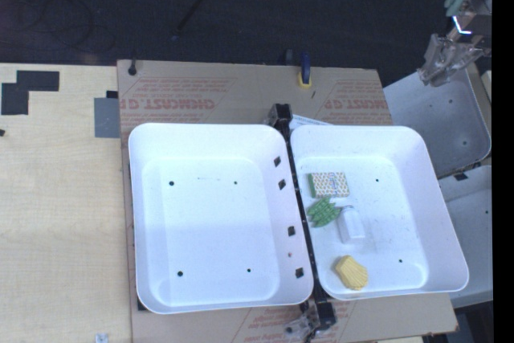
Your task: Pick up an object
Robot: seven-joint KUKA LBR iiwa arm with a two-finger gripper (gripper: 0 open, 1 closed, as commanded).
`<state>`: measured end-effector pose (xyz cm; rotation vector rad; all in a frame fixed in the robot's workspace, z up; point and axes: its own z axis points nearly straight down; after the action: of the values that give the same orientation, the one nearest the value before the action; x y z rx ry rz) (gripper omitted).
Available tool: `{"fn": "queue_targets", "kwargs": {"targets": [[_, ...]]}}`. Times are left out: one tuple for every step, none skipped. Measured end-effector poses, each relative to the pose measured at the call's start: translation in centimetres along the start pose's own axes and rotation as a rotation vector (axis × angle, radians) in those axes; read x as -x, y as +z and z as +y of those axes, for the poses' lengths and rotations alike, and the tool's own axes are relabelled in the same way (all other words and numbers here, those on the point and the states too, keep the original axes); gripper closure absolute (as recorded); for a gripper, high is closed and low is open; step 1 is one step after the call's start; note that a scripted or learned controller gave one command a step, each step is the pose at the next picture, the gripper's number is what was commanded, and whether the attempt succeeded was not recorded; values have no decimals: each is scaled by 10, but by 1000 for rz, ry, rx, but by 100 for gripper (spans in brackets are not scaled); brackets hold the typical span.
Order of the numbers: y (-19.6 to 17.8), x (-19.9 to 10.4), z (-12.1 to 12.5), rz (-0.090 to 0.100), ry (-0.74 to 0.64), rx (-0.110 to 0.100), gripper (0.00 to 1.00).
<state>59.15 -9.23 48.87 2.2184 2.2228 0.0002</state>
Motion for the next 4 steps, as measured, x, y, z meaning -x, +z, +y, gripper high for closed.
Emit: {"fn": "queue_targets", "kwargs": {"targets": [[-16, -18, 27, 0, 0, -1, 100], [-51, -66, 23, 2, -3, 0, 100], [-48, -96, 26, 1, -1, -4, 100], [72, -123, 21, 1, -1, -18, 100]]}}
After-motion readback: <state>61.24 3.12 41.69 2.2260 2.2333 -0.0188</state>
